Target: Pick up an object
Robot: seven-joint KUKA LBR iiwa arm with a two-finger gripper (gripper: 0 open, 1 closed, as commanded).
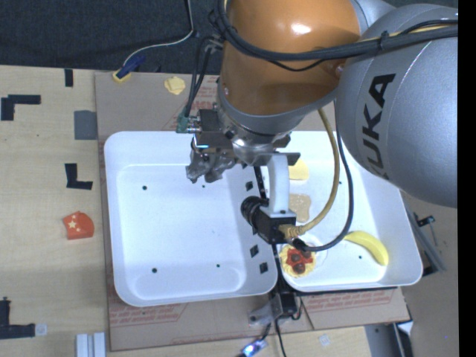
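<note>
My gripper point(202, 171) hangs over the far right part of the left white bin point(171, 233), under the big orange wrist band. No object shows at its tip. The right bin point(387, 199) holds a yellow banana point(370, 246) near its front right. A pale yellow piece point(298, 172) and a tan piece point(300, 202) lie near its left side. At its front left corner lies a red and dark item point(298, 260). The arm hides much of the right bin.
A red object point(78, 225) lies on the bench left of the bins. Behind the bins lie a small yellow piece point(175, 85) and a blue and yellow thing point(128, 66). Both bins stand on brown cardboard point(149, 103).
</note>
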